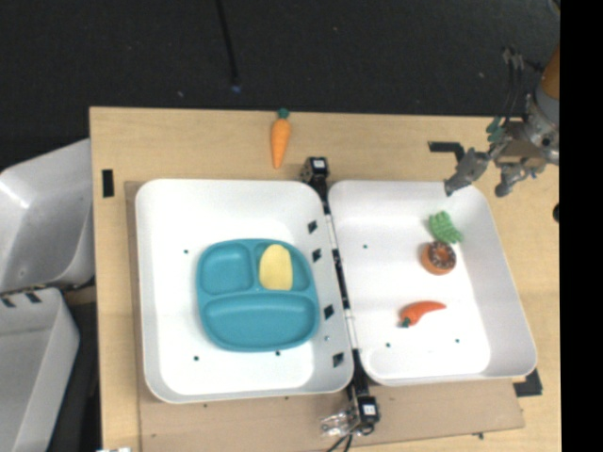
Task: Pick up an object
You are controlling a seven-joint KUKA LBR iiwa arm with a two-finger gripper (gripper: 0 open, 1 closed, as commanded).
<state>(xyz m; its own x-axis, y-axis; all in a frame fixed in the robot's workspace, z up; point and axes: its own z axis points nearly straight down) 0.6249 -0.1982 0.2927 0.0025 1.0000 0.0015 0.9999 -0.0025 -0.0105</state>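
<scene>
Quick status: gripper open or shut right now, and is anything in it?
Gripper: open, holding nothing, above the top right corner of the right bin.

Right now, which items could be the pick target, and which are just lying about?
Belongs to the job:
gripper, open over the right bin's far edge
green-topped round toy
red chili pepper

Lying about:
teal divided plate with a yellow piece in one compartment, left bin
carrot on the bench
</scene>
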